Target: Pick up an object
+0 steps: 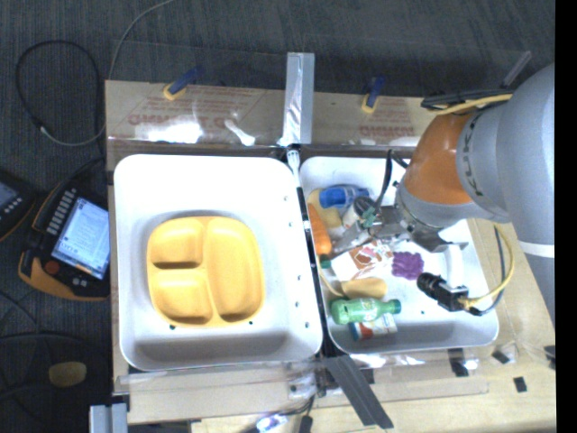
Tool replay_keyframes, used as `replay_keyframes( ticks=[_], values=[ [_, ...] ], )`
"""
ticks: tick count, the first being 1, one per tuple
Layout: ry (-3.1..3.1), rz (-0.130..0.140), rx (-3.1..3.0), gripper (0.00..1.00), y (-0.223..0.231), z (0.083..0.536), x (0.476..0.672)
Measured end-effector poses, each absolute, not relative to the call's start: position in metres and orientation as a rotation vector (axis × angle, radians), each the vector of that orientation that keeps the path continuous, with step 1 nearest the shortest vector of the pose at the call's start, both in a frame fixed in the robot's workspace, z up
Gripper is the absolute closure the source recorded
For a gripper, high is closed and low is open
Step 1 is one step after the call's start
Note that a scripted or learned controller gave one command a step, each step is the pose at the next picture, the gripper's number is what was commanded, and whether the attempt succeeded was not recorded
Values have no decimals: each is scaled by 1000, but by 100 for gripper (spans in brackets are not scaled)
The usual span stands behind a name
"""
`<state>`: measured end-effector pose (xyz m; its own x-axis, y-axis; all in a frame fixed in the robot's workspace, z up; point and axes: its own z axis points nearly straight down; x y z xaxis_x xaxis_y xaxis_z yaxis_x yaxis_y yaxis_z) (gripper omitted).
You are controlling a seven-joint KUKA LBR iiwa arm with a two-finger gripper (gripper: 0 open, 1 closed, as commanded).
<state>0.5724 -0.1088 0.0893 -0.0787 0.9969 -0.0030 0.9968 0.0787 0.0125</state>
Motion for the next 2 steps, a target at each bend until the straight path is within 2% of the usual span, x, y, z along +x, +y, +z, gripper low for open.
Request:
replay_keyframes(
  ticks=[1, 2],
  values=[
    [2303, 11, 2129, 100, -109, 95, 573],
    [2538, 18, 1810, 100, -123, 92, 513]
  ],
)
